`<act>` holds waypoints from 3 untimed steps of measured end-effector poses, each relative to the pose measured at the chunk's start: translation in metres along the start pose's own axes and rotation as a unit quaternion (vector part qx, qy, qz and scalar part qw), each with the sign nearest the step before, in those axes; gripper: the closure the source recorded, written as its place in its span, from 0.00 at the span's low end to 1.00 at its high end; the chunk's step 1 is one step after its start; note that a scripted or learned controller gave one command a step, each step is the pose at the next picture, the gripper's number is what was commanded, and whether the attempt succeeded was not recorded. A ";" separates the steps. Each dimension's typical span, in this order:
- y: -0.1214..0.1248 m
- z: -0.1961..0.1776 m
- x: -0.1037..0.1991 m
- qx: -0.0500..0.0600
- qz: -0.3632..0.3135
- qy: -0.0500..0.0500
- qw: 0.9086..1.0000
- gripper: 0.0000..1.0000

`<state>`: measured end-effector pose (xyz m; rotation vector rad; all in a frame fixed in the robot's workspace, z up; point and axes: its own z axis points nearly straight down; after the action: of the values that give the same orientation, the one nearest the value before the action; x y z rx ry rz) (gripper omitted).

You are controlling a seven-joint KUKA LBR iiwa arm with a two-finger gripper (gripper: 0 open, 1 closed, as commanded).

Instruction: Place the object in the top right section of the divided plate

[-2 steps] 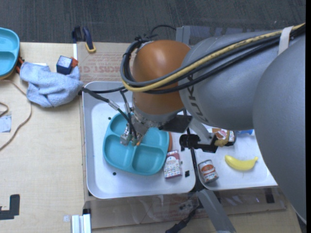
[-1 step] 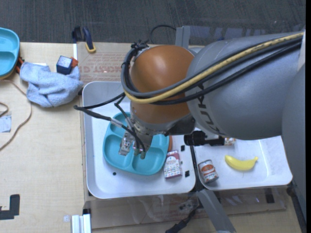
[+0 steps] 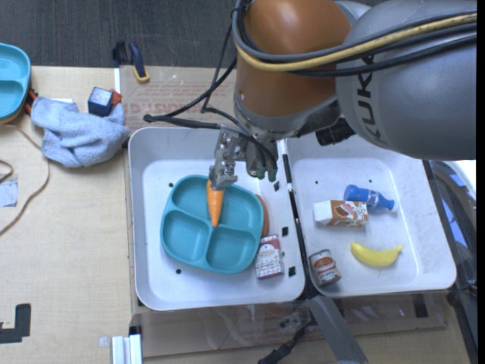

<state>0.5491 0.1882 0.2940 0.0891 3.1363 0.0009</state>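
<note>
Currently gripper [image 3: 222, 174] over divided plate [image 3: 182, 237], fingers pinching top of carrot [image 3: 214, 205]; carrot hangs upright over plate's central ridge; likely light, stiff, smooth plastic, tapered; thick top end best for grip.

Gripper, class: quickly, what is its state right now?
Gripper: shut on the carrot, gripping its top end above the divided plate.

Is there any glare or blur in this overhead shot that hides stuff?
Camera view: a soft sheen on the arm's orange band; the bulky arm looks slightly soft, close to the lens; the orange carrot on the blue divided plate is sharp, evenly lit.
</note>
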 end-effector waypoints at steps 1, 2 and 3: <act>0.000 0.000 0.000 0.000 0.000 0.000 1.000 0.00; 0.000 0.000 0.000 0.000 0.000 0.000 1.000 0.00; 0.040 0.080 0.005 0.000 -0.177 0.002 0.984 0.00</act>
<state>0.5470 0.2283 0.2139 -0.4682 3.1060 0.0013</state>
